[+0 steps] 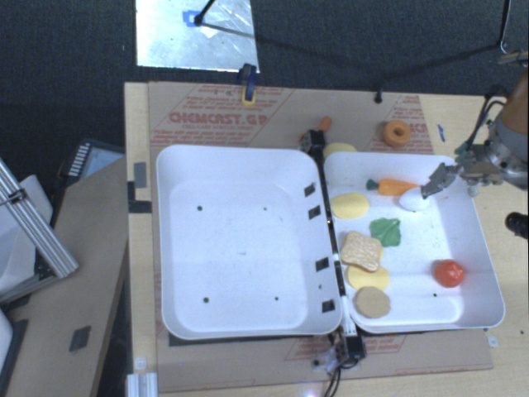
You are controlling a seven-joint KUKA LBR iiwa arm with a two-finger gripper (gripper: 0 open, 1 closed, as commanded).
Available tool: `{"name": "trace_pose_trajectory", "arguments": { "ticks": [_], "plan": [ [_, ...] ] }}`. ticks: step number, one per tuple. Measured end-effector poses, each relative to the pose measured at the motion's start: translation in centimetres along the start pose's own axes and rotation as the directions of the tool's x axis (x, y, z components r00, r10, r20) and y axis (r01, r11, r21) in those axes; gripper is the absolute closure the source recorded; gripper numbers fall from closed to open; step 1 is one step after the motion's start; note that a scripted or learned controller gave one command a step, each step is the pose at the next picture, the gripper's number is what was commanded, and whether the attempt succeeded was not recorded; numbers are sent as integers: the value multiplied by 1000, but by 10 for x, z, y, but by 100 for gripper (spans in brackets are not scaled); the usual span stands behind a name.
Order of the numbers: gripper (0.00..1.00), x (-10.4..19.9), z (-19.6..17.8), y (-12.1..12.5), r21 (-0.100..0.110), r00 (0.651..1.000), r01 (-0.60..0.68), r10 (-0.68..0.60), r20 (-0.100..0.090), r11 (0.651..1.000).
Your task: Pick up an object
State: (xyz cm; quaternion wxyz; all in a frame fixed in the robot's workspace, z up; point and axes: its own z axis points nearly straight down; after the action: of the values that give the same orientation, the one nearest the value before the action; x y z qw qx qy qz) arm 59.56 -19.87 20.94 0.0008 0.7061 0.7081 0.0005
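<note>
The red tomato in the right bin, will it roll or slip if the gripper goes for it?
The tomato looks round and smooth, so it probably rolls when nudged and may squirt out of a two-finger pinch. It sits apart from the other items in the right bin, so nothing nearby would likely stop it.

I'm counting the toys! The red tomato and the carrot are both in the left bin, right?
Not quite. The camera view shows the red tomato and the carrot both in the right bin, not the left bin.
</note>
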Motion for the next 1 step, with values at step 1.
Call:
{"name": "trace_pose_trajectory", "arguments": {
  "ticks": [1],
  "plan": [
    [0, 50, 128, 43, 6, 1000, 7, -7, -4, 1000]
  ]
}}
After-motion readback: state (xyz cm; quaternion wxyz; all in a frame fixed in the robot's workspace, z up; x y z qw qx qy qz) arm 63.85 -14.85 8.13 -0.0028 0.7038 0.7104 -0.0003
